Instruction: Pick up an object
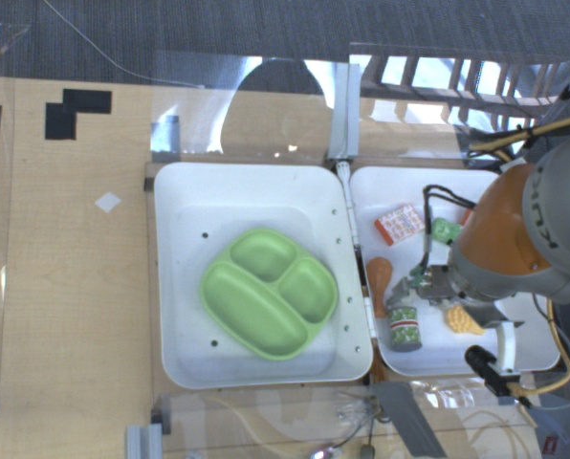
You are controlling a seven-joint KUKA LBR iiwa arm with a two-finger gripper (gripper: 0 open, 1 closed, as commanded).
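The right bin (543, 357) holds several small items. A red-and-white box (400, 223) lies near its back, with a green piece (446, 229) beside it. An orange carrot-shaped piece (378, 277) lies by the bin's left wall. A small can with a green label (405, 331) stands near the front, and a yellow piece (464, 321) lies to its right. My gripper (406, 297) reaches in from the right, low over the bin, just above and behind the can and right of the orange piece. The wrist hides what is under it.
The left bin (185, 208) carries a green divided plate (269, 293). A metal divider (354, 256) separates the two bins. The arm's orange band (500, 232) and grey body cover the right bin's right side. Cables (515, 376) run along the front right.
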